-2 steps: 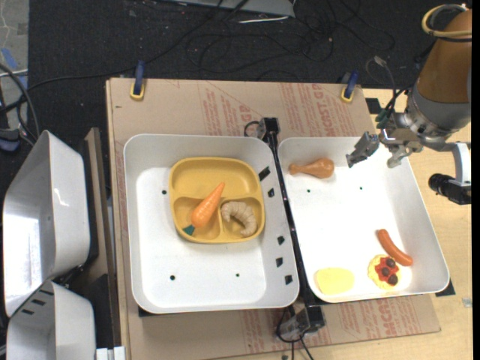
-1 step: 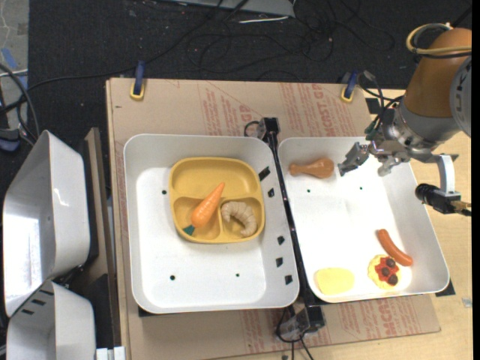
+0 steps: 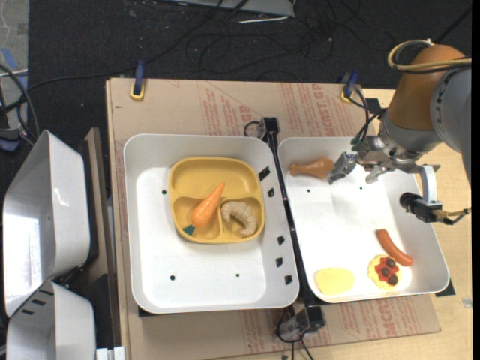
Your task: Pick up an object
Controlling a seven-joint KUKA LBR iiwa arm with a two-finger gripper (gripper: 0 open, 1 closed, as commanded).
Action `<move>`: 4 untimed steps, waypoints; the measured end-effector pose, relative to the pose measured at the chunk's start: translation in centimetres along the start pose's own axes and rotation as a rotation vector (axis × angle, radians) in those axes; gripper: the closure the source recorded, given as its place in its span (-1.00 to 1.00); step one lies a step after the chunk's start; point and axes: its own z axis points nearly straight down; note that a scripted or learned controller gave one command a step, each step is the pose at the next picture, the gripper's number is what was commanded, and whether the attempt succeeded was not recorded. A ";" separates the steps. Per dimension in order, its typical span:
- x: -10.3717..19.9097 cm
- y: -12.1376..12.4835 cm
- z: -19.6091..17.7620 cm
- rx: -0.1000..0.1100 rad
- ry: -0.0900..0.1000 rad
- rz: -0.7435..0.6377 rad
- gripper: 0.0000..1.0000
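Two shallow white bins are set side by side on a brown board, their inner rims meeting along a dark strip with clips down the middle. The left bin has bare floor along its front and left sides. The right bin has open floor across its centre, with its contents pushed toward the rims. A yellow divided plate, smooth and rounded at the corners, is seen in the back half of the left bin; an orange carrot with a green tip lies slanted across its divider, and a pale curled shrimp rests in the compartment to the right. In the right bin, a tan drumstick lies near the back left corner. A flat yellow disc sits at the front rim, a small round pizza with dark toppings just beside it, and a reddish sausage slanted behind that. The gripper is seen low over the back of the right bin, its fingers spread apart with nothing between them, one fingertip close to the drumstick's narrow end; contact cannot be told. The grey arm with its orange band enters from the right.
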 end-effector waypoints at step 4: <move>6.3 -0.8 -7.6 -0.003 0.002 -0.004 1.00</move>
